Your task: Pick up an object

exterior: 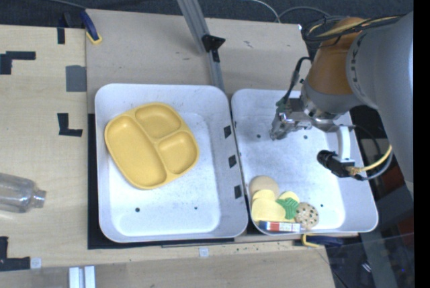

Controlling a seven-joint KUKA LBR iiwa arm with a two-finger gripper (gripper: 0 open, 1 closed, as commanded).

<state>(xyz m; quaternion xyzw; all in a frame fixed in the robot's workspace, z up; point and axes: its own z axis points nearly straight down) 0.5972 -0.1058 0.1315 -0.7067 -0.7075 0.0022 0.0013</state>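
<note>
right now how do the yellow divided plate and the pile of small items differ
The yellow divided plate is one large piece lying flat in the left bin; the pile of small items is several little pieces crowded into the right bin's near corner. The plate is all yellow; the pile mixes tan, yellow, green and speckled. Both lie apart from the gripper.

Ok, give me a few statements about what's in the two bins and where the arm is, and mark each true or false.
1. The yellow divided plate lies in the left bin. True.
2. The gripper hangs over the left bin. False: it is over the right bin.
3. The small objects are clustered near the right bin's front edge. True.
4. The clear bottle lies inside the right bin. False: it lies on the bench, left of both bins.
5. The gripper is touching the yellow plate. False: they are in different bins.
</note>
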